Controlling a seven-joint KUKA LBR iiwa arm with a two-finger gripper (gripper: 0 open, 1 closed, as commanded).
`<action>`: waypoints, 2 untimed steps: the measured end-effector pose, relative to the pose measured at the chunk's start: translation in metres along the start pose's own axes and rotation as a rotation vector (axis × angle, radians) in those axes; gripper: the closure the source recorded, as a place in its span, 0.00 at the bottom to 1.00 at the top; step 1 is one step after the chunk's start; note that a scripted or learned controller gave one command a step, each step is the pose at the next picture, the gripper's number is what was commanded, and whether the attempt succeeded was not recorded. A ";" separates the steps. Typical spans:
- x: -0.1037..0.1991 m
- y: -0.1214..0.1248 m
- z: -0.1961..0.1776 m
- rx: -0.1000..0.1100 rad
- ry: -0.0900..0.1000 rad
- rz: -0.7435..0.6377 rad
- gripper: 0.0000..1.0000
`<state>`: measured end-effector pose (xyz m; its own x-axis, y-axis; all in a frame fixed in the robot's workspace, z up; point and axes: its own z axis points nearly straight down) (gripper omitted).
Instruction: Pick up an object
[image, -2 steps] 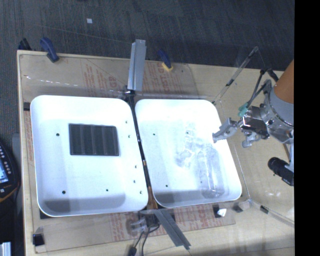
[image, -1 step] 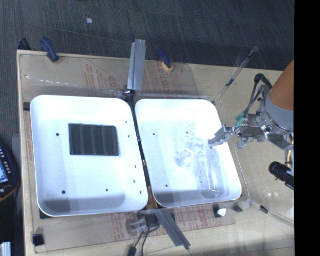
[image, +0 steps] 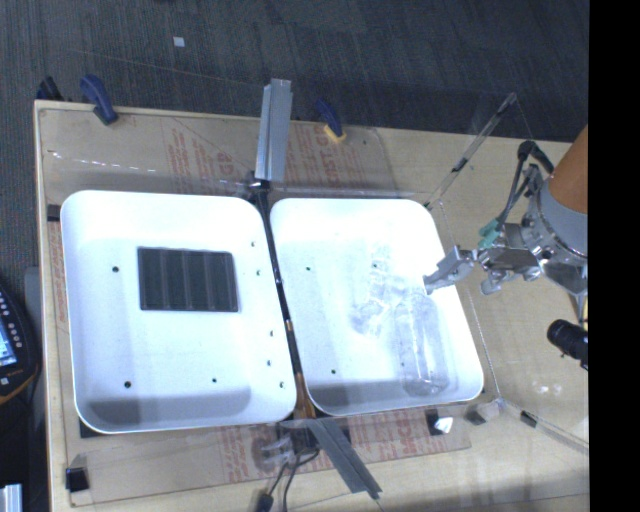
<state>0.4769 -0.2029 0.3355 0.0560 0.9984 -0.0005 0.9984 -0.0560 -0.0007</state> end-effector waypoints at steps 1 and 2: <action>-0.002 0.001 0.014 0.002 0.001 -0.031 0.00; 0.001 0.000 0.000 -0.001 0.000 -0.014 0.00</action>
<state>0.4772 -0.2018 0.3356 0.0418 0.9991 -0.0007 0.9991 -0.0418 0.0001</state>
